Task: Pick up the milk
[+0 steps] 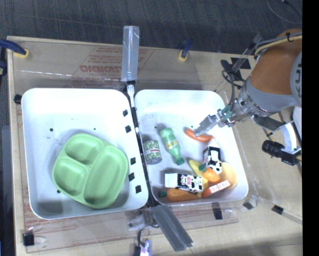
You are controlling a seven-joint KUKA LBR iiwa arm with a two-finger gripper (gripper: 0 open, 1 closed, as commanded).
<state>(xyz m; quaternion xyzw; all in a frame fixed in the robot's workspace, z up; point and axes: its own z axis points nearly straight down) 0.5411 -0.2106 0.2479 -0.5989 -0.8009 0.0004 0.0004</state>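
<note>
In the right white bin (148, 103), bare floor lies open toward twelve o'clock. The black-and-white cow-patterned milk carton (183, 181) at six is hemmed by an orange carrot (181, 194), a yellow banana (198, 167) and a second cow-patterned carton (213, 158).

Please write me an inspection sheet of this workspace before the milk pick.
Surface: wooden bench, two white bins.
Job's things: milk carton, cow-patterned, lying in right bin near its front wall.
Clutter: green divided plate in left bin; green bottle, small can, second cow-patterned carton, toy carrots, banana.
Grippers: gripper above an orange toy; fingers unclear.
Cables: black wiring beside the arm.
Surroundings: dark floor, blue clamps.
</note>
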